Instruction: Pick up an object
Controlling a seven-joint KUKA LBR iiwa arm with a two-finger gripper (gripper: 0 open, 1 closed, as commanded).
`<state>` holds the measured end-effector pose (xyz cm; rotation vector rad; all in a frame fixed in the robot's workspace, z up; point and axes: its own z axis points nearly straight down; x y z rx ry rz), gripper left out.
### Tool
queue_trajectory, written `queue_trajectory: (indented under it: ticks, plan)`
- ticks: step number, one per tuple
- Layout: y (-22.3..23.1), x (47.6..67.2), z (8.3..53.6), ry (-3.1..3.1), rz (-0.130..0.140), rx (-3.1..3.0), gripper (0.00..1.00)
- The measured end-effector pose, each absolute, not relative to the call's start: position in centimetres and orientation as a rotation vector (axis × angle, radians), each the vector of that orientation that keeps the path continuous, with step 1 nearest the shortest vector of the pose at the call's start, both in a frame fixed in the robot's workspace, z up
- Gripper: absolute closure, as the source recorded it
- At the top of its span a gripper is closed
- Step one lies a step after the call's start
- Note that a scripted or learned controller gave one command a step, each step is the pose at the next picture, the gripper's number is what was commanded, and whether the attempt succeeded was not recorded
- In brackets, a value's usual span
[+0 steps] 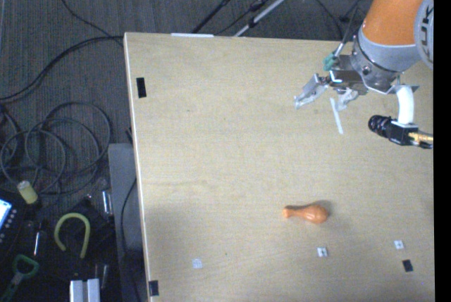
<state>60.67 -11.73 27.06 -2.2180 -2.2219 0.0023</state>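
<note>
— One small orange pear-shaped rubber object point(307, 213) lies at lower centre-right of the tan board point(211, 153).
— And the metal two-finger gripper point(323, 108)?
— At upper right, fingers spread wide, holding nothing, well apart from it.

end effector point(320, 109) aloft, fingers spread

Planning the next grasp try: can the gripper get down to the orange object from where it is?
Probably yes. The orange object lies alone on the bare tan surface, and nothing stands between it and the open gripper, which hangs apart from it, farther back.
</note>
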Motion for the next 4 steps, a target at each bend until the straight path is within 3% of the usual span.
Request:
queue_trajectory:
  ticks: [1, 2, 3, 4]
  plan:
    - [-16.2, 66.3, 18.8, -2.349, 0.005, -2.087, 0.00]
    - [-21.6, 66.8, 11.0, -2.451, 0.005, -1.966, 0.00]
    - [-21.3, 66.9, 8.4, -2.729, 0.002, -1.558, 0.00]
    - [-21.2, 67.0, 9.4, -2.730, -0.004, -1.560, 1.00]
